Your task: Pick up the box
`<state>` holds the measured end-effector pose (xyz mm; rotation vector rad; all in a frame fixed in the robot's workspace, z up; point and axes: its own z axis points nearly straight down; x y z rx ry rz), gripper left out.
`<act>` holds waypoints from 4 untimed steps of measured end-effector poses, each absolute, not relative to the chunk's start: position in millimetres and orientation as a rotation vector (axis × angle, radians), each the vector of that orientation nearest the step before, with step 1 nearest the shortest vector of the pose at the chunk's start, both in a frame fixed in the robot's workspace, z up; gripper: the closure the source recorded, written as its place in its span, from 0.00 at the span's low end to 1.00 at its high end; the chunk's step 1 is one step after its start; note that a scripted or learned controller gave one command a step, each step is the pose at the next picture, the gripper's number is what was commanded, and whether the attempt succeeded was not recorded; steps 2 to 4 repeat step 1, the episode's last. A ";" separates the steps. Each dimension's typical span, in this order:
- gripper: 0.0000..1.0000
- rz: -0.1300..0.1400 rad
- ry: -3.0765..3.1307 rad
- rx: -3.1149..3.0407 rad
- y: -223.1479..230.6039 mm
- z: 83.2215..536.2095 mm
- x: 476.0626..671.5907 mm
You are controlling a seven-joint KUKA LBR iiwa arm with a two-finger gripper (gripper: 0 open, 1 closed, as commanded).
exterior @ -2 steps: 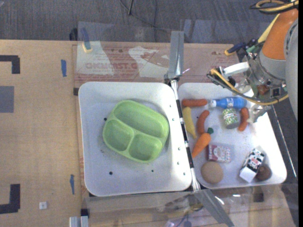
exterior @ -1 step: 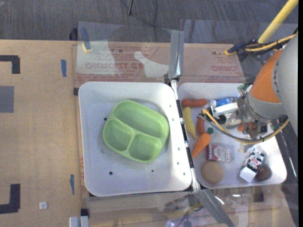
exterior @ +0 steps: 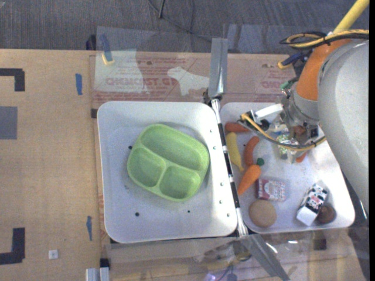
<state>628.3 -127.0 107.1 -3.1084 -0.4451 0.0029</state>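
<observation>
Box [exterior: 271, 189] flat in right bin [exterior: 340, 180], between carrot [exterior: 249, 179] and milk carton [exterior: 311, 204], above round bun [exterior: 262, 213]. End effector [exterior: 291, 139] near bin's top, well apart from box; open or closed, cannot tell. Move over box, drop straight, squeeze short sides, miss carrot

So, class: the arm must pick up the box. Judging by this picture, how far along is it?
Done: the arm has reached over the right bin, with its pincer low at the bin's back. In hand: nothing visibly gripped. Left: the whole pick. The small red box lies flat on the bin floor beside the carrot, apart from the pincer, so the arm must move nearer, grasp and lift.
</observation>
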 end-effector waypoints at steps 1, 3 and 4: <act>1.00 0.005 -0.450 -3.107 -125.3 116.9 628.7; 1.00 0.005 -0.450 -3.107 -125.3 116.9 628.7; 1.00 0.005 -0.450 -3.107 -125.3 116.9 628.7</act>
